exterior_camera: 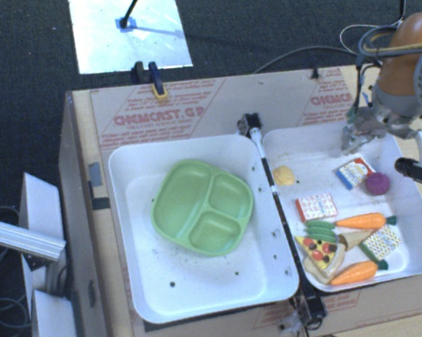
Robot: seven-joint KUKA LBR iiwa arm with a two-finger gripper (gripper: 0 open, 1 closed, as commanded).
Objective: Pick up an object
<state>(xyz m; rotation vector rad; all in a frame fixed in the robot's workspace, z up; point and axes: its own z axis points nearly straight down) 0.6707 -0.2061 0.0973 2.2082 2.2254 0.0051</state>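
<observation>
My gripper [355, 136] hangs over the back right corner of the right bin [311, 141], below the grey wrist with its orange band. Nothing shows between its fingers. Toy food lies in that bin: a pale yellow piece [284, 175], a blue and white box [354, 172], a purple ball [377, 183], a red patterned card [316, 206], two carrots [365, 221] [356, 273], a green pod [321, 229], a pizza slice [321, 252] and a patterned wedge [382, 241]. The box sits just in front of the gripper.
The left bin [139, 235] holds a green divided plate [203, 206]. A clamp [252, 125] sits at the back where the bins meet. Cables run near the arm at the right.
</observation>
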